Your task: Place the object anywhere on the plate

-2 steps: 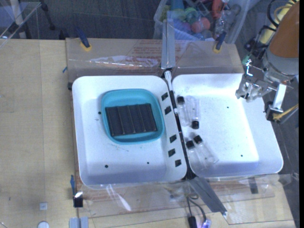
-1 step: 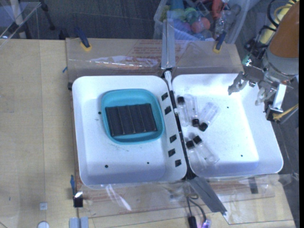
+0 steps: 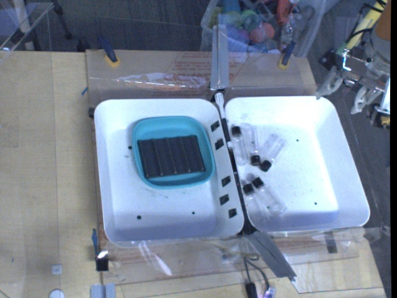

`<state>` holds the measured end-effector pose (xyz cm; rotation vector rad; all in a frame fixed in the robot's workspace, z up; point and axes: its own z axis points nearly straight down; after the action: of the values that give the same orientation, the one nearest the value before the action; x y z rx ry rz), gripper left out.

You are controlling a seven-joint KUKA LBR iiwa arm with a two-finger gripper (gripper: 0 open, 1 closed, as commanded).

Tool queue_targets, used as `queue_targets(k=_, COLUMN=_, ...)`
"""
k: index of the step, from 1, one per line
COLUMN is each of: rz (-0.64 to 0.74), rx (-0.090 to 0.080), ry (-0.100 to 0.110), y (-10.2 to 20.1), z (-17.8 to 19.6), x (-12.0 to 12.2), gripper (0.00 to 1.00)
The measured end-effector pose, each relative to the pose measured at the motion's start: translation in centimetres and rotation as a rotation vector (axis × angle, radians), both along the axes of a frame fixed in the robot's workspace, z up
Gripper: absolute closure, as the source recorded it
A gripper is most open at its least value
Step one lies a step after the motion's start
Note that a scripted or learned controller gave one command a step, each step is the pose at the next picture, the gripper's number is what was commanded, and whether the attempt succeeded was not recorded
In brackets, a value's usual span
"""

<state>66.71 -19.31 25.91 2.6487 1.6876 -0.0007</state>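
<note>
Because the vials (image 3: pixel 257 160) are clear and lie clustered near the divider, a grab may slip or catch two | left bin (image 3: pixel 111 166): teal plate (image 3: pixel 139 129) bearing a dark ribbed block (image 3: pixel 170 156) | right bin (image 3: pixel 322 166): vials (black-capped) | gripper (image 3: pixel 366 98): at right edge, grip state cannot be told.

Pale wood-grain tabletop (image 3: pixel 43 166) across left and front. Brown cardboard sheet (image 3: pixel 155 70) under bins, clear tape (image 3: pixel 149 79) across its top edge, glare on tape. Blue clamp (image 3: pixel 110 57) at cardboard's upper left, second blue clamp (image 3: pixel 286 54) at upper right. Dark grey floor (image 3: pixel 124 14) beyond tabletop. Clear plastic tub (image 3: pixel 267 11) of mixed coloured toys behind, top centre. Clear acrylic panel (image 3: pixel 18 23) at upper left corner. Cables (image 3: pixel 254 281) at front edge. Light even, overhead.
</note>
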Motion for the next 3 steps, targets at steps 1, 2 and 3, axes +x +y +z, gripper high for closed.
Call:
queue_targets(k=1, rz=-0.047, rx=0.000, ry=0.001, y=-2.0, z=-1.1, x=0.0, gripper=0.00)
queue_targets(k=2, rz=-0.112, rx=0.002, ry=0.003, y=-1.9, z=-1.5, x=0.0, gripper=0.00)
queue_targets(k=3, rz=-0.118, rx=0.000, ry=-0.001, y=-2.0, z=1.0, x=0.0, gripper=0.00)
